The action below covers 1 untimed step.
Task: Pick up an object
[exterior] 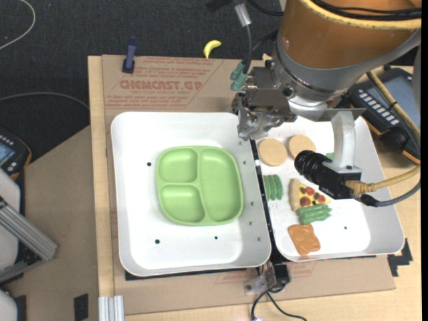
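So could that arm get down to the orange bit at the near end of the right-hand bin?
Probably yes. The orange piece lies flat in the right bin, uncovered from above; only a green piece sits close behind it. The gripper hangs near the bin's far end.

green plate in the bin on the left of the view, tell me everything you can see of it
The green plate is pale green and matte, like plastic. It is a rounded square with ridges splitting it into three empty compartments: two smaller ones on the view's left, one longer one on the right. It lies flat, right way up, slightly turned, near the middle of the white bin, touching only its floor.
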Tool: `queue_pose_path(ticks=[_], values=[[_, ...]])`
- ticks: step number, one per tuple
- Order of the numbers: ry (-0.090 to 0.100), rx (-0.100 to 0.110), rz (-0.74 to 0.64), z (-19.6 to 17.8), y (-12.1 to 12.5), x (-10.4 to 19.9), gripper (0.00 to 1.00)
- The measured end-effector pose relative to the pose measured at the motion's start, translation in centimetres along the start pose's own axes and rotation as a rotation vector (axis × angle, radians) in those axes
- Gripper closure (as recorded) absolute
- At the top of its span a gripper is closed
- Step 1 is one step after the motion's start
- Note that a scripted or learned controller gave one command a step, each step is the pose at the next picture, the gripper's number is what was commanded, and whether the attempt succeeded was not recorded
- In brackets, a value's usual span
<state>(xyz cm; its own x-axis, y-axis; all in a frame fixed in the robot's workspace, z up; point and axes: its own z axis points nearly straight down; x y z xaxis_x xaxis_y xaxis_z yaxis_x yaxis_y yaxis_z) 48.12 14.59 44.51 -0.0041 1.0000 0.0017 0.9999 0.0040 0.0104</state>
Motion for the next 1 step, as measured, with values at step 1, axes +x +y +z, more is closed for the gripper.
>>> queue_pose_path(ticks=[1], values=[[-0.001,0.007,0.005,-0.66,-0.16,-1.06,1.00]])
